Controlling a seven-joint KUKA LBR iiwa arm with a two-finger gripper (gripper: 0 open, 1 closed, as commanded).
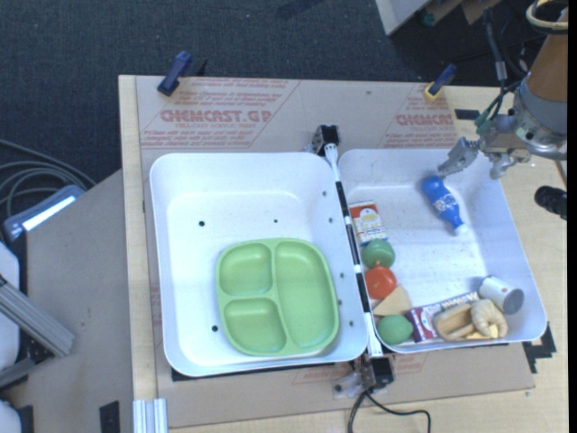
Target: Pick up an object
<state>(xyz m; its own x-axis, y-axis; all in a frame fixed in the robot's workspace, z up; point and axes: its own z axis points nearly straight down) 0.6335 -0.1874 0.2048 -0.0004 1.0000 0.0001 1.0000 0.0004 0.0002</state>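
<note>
Wide bench [225, 106] topped with a cardboard-brown sheet printed "CHEMCAST GP" in red, twice, along the far edge. Two shallow white plastic bins side by side: left bin [180, 206] holding a pale green three-compartment plastic tray [275, 296] toward its near right corner; right bin [505, 233] crowded along its left wall and near edge. Grey KUKA arm [545, 79] reaching in over the right bin's far right corner, two-finger gripper [478, 156] hanging above that corner with fingers spread apart, nothing between them. Just beside it, near the far wall of the right bin: small blue plastic bottle with a white cap [443, 202], lying on its side, aslant, clear of the other items. Likely light, stiff and somewhat slippery, apt to roll; best pinched across the middle of the body, fingers square to its long axis. Label print too small to read. Along the left wall: small red-and-white packet [365, 221], writing illegible; green round toy fruit [378, 253]; red round toy fruit [380, 282]; yellow wedge [392, 301]; second green ball [394, 329]. Along the near edge: packet of tan snack shapes [460, 321] and a small white cylinder [499, 292].
</note>
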